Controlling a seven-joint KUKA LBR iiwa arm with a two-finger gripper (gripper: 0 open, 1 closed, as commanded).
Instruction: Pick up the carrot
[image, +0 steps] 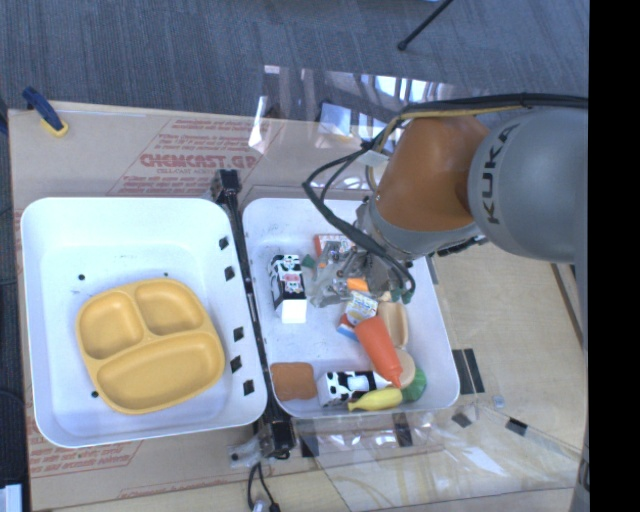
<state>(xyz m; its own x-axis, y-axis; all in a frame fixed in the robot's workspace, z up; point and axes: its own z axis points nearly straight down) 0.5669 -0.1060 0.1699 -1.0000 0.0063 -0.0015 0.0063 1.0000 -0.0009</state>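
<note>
The arm's gripper (352, 278) hangs low over the middle of the right bin (258, 300); you cannot tell from this slanted view how its jaws stand, since cables and the wrist crowd them. The carrot (381, 350) lies just below the gripper toward the bin's lower right, its thick end up near a small blue-and-orange item (350, 325) and its tip pointing down toward a green piece (414, 382). A tan oval piece (396, 322) touches its right side; a yellow banana (375, 400) and a black-and-white carton (350, 384) sit just beneath it. To do this step well, bring the jaws across the carrot's narrow width near its middle, and keep clear of the tan piece so that it is not caught too. The left bin (40, 260) holds a yellow divided plate (150, 345).
</note>
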